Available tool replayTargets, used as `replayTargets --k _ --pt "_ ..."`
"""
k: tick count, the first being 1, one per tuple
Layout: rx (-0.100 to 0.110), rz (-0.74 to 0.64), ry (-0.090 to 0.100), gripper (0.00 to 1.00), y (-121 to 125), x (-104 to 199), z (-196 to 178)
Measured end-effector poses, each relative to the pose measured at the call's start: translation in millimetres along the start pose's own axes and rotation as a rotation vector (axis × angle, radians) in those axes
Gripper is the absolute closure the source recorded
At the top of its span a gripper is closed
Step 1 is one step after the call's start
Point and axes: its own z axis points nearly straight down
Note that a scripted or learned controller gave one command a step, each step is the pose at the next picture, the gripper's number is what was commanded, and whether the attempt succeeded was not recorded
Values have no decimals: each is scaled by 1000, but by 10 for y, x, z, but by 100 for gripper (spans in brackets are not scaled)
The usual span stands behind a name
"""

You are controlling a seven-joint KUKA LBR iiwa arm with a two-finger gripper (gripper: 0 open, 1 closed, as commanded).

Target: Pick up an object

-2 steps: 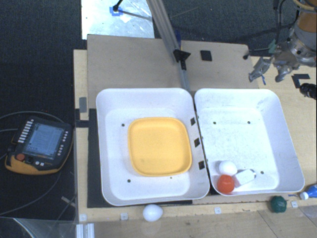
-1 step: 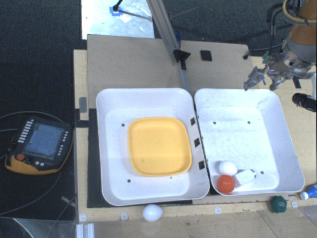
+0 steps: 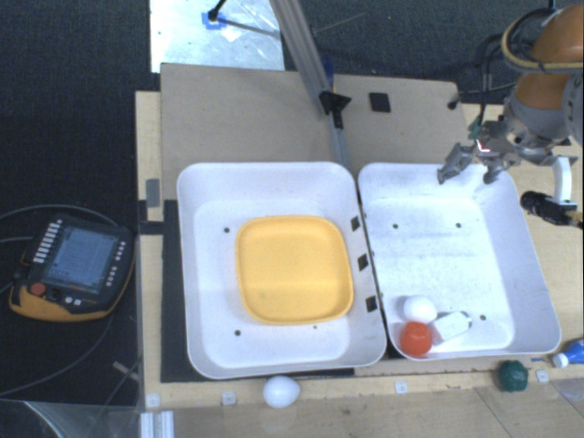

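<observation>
My gripper (image 3: 472, 168) hangs over the far right corner of the right bin (image 3: 456, 235), fingers spread open with nothing between them. In that bin's near left corner lie a white ball (image 3: 419, 308), a red ball (image 3: 417, 338) touching it, and a small white block (image 3: 453, 325) beside them. All three are far from the gripper, toward the near edge. A yellow square plate (image 3: 295, 268) lies flat in the middle of the left bin (image 3: 205, 245).
A white egg-shaped object (image 3: 281, 391) and a dark green ball (image 3: 512, 375) rest on the bench in front of the bins. A teach pendant (image 3: 71, 270) sits at the left. A slanted grey pole (image 3: 306, 39) rises behind the bins.
</observation>
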Motion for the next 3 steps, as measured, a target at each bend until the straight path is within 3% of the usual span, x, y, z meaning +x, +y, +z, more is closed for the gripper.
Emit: replayTargets --k 1,2,3 --pt "-1 -1 0 0 42 51 439" --pt "-6 -2 -1 100 55 47 306" --pt "-8 -1 -1 100 112 95 -148"
